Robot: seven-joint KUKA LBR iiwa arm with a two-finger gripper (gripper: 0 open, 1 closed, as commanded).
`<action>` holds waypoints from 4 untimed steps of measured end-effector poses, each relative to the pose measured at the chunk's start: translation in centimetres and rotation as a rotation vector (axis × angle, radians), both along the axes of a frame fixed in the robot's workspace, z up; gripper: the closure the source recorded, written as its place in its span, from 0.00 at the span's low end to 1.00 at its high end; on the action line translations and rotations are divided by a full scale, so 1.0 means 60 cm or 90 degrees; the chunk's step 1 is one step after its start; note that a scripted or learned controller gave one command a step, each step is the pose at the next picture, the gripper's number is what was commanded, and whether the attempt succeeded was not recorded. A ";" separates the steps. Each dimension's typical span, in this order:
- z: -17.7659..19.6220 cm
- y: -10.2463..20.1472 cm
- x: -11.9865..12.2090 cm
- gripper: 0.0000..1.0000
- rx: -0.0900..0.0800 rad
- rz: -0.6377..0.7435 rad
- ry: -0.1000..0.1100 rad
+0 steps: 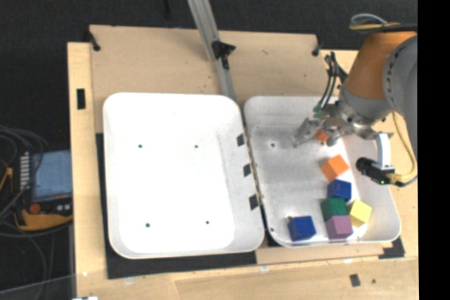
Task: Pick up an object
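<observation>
My gripper point(314, 131) hangs over the upper middle of the right bin point(281, 172), on the grey arm with its orange band point(373, 70) coming in from the right. A small orange patch point(323, 138) shows right at the gripper; I cannot tell whether it is an object or part of the tool. Several blocks lie in the bin's lower right, below the gripper: an orange one point(335, 166), a blue one point(339, 190), a green one point(334, 208), a yellow one point(360, 211), a purple one point(339, 225) and a second blue one point(301, 227).
The left bin point(172, 172) lies beside the right one. A slanted metal pole point(204, 17) rises from behind the bins. Cables and a box point(46, 179) lie off the bench at the left.
</observation>
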State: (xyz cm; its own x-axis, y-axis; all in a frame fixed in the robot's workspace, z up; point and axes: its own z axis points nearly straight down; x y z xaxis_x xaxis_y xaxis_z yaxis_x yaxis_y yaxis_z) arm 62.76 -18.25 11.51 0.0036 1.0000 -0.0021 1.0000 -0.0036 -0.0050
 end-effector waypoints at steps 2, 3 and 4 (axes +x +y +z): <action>0.103 -0.009 -0.002 1.00 0.000 0.000 -0.007; 0.196 -0.005 0.017 1.00 0.000 0.005 -0.009; 0.252 -0.007 0.019 1.00 0.000 0.006 -0.007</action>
State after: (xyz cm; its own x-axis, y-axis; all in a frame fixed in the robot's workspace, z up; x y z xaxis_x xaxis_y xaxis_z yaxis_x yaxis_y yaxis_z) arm 63.87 -18.70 26.63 -0.0058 1.0000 -0.0015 1.0000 0.0058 0.0060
